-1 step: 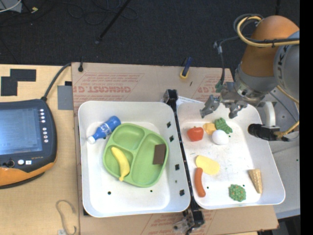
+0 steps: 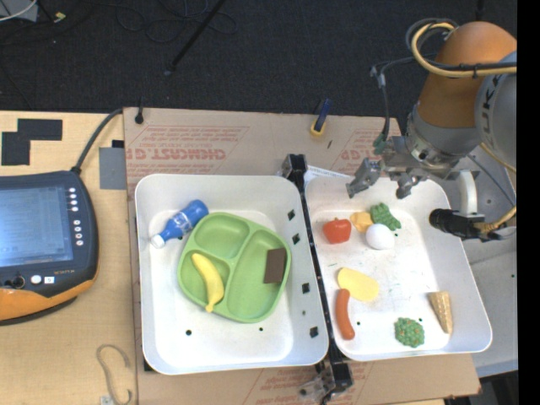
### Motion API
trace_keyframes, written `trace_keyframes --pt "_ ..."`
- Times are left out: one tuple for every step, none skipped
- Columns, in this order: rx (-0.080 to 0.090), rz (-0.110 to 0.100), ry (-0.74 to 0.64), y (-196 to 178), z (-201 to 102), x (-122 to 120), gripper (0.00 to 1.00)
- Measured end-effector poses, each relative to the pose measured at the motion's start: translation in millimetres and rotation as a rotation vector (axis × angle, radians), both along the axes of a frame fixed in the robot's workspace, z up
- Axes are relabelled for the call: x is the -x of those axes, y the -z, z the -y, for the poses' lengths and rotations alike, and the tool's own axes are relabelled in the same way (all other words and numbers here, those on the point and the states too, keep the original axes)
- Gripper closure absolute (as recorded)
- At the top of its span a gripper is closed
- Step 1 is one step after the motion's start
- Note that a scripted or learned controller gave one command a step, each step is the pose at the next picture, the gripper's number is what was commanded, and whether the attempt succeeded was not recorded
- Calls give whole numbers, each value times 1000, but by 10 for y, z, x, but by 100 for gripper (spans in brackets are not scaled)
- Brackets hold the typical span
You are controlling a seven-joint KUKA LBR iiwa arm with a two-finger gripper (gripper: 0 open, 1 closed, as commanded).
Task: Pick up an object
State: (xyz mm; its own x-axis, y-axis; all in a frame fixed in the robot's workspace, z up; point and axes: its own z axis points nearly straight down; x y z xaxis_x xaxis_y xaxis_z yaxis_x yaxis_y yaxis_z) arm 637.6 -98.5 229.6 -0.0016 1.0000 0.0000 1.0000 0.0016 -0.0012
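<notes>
Nearest the camera, the right bin (image 2: 472,327) holds a fuzzy green broccoli floret (image 2: 410,332), ridged cone (image 2: 441,310), red sausage (image 2: 344,313), yellow slice (image 2: 359,284), white egg (image 2: 380,237) and red tomato (image 2: 337,230). The left bin (image 2: 160,327) carries a green divided plate (image 2: 236,298) with a banana (image 2: 207,278). The cardboard (image 2: 236,137) shows inverted red lettering, unreadable. The gripper (image 2: 386,181) hangs over the right bin's far edge, fingers spread, holding nothing.
</notes>
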Motion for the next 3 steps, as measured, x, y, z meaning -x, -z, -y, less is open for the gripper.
trace_keyframes --pt "-2 -8 1 609 -80 7 0" --pt "-1 -7 1 1051 -124 21 0" --pt "-1 -6 0 1450 -152 33 0"
